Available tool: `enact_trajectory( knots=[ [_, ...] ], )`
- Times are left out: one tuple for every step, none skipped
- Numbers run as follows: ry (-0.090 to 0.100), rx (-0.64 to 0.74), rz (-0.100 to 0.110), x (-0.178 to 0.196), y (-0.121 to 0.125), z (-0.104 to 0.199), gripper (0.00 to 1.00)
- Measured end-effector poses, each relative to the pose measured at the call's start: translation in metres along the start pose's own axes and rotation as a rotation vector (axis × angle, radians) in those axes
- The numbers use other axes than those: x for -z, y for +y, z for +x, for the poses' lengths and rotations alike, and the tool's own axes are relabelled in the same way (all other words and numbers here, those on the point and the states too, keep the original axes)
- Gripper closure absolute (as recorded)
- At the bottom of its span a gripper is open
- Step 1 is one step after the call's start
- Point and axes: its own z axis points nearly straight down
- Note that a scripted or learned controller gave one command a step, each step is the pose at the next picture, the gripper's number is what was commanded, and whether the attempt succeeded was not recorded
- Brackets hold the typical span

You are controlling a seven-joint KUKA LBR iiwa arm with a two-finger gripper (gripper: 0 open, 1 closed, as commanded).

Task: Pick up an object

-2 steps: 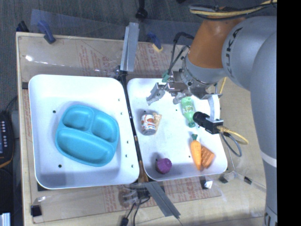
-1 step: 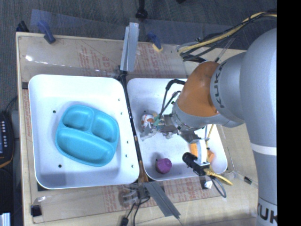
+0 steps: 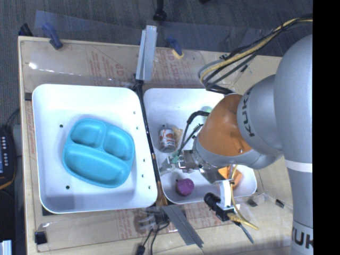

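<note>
While low in the right bin (image 3: 159, 105), tool (image 3: 175, 162) beside purple object (image 3: 185, 186), small can (image 3: 168, 138)

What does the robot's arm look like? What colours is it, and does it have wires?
The arm is big, smooth and rounded, mostly shiny grey, with a bright orange band above the wrist. Dark letters spelling KUKA run along it. Yellow and black cables loop over its top, and the metal gripper has thin wires too.
</note>
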Motion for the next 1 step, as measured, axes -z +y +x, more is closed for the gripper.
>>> enact_trajectory(
  knots=[
    [0.010, 0.008, 0.009, -0.0030, 0.0613, -0.0014, 0.00]
  ],
)
